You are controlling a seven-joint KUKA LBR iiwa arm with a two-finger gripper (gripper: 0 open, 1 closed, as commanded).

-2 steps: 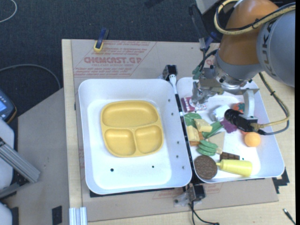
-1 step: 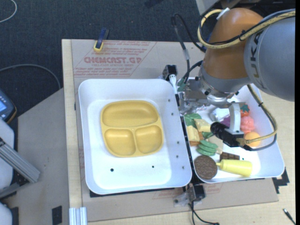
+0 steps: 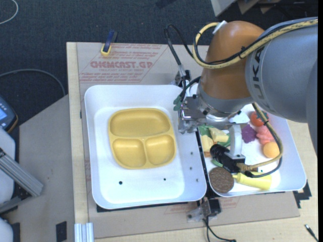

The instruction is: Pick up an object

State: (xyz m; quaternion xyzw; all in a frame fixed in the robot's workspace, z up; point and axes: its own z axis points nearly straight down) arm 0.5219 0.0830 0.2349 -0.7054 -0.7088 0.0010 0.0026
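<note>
1. The arm [image 3: 262, 59] reaches over the right bin [image 3: 297, 161], and the end effector [image 3: 199, 122] sits low at that bin's left edge, close to the wall shared with the left bin [image 3: 96, 135]. The wrist hides it from above, so I cannot tell whether it is wide or narrow, and nothing can be seen held in it.
2. The things to pick from lie in the right bin: a pale yellow piece [image 3: 218, 135] just beside the end effector, a purple bunch of grapes [image 3: 248, 133], a pink piece [image 3: 263, 134], an orange fruit [image 3: 271, 149], a banana [image 3: 255, 181] and a brown disc [image 3: 221, 179] at the near edge.
3. The left bin holds a yellow divided plate [image 3: 143, 137], which is broad and shallow and looks a poor choice for a grasp.
4. Judging from the pose, the step in hand is the descent onto the pale yellow piece, the nearest thing.
5. To do it well, centre over that piece and keep clear of the bin wall, since a strike on the rim would likely spoil the try.
6. The toys lie crowded together, so a straight vertical approach seems safest, and the close should wait until the piece sits squarely inside.
7. Lift straight up off the surface [image 3: 126, 59] and check that something actually comes along.
</note>
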